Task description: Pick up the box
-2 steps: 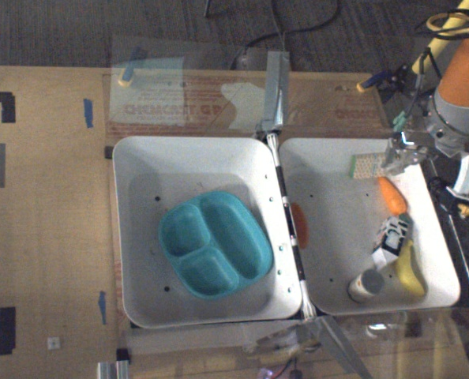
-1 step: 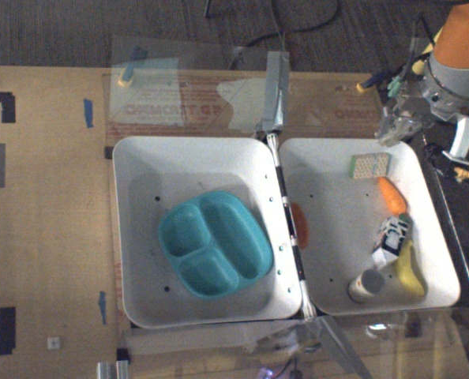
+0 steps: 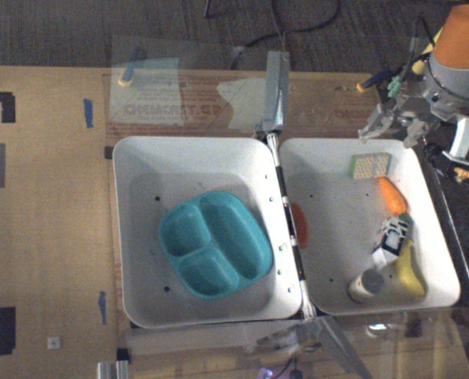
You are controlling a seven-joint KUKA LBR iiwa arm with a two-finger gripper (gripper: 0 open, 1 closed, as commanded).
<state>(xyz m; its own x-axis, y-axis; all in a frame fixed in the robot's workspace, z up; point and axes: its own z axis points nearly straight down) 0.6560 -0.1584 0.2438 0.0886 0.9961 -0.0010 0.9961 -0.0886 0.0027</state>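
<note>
A small pale box (image 3: 370,165) with a dotted green face lies near the far wall of the right bin (image 3: 329,290). My gripper (image 3: 394,129) hangs just beyond and above that far rim, up and to the right of the box. Its two fingers (image 3: 374,126) are spread open with nothing between them. The orange band of the arm (image 3: 460,38) is at the top right.
In the right bin an orange carrot (image 3: 392,196) lies just in front of the box, then a black-and-white carton (image 3: 392,235), a banana (image 3: 409,272) and a grey cup (image 3: 365,285). A red item (image 3: 298,223) leans on the left wall. The left bin (image 3: 140,172) holds a teal divided plate (image 3: 214,244).
</note>
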